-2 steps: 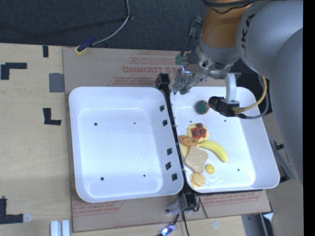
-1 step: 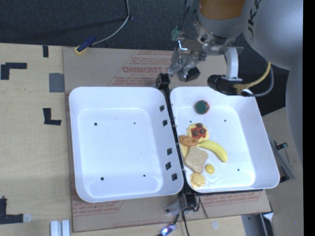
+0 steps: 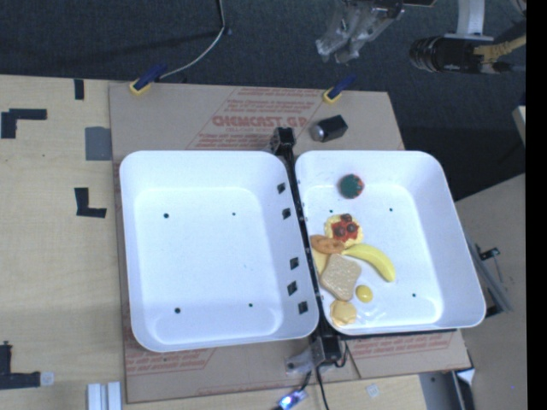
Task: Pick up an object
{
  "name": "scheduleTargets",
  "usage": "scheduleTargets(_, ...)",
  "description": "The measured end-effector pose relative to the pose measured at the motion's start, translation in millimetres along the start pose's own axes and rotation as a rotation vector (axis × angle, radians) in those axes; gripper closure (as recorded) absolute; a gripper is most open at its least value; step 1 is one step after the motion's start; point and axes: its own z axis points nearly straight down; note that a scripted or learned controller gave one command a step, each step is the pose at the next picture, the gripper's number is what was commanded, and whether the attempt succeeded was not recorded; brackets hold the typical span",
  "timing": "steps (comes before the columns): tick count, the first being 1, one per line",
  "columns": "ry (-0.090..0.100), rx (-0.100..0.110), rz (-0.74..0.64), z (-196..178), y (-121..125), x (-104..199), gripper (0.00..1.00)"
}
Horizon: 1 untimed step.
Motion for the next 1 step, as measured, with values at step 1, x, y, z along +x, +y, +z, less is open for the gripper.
scheduleTargets(1, 0.0, 0.019, -0.007, 7.7, -53.0, 88.7, 1.0)
